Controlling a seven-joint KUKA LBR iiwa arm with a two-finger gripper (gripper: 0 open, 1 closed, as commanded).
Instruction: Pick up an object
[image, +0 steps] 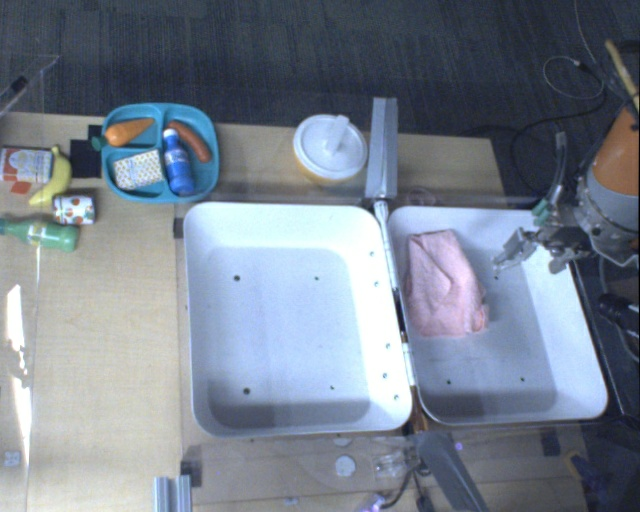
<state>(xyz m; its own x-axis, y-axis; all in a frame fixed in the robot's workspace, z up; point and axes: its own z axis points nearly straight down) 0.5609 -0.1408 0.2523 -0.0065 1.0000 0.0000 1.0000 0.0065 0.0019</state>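
bench: a pale wooden bench top (100, 360) runs under everything, with dark carpet beyond its far edge.
left bin: a shallow white plastic bin (290, 320) with rounded corners sits at the middle of the view, a few small dark holes in its floor.
right bin: a second shallow white plastic bin (560, 380) lies just beside the first at its 3 o'clock, their rims nearly touching along a grey metal divider bar (382, 150) that stands up at 12 o'clock between them.
arm: the grey arm with an orange band (615, 170) enters from 3 o'clock, over the right bin's far right corner.
cloth: a crumpled pink cloth (445, 283) lies on the right bin's floor, toward its 9 o'clock wall and slightly toward 12 o'clock.
gripper: the metal two-finger gripper (515, 252) hangs over the right bin at the cloth's 3 o'clock, near it but apart; the fingers look narrowly parted with nothing between them.
tray: a blue divided plastic tray (205, 150) at the left bin's 11 o'clock holds toy food and a small blue bottle.
lid: a round white lidded tub with a yellow base (330, 147) stands at 12 o'clock of the left bin.
small items: a yellow toy banana (52, 180), a small printed can (73, 209) and a green toy bottle (42, 234) lie at the bench's 9 o'clock edge.
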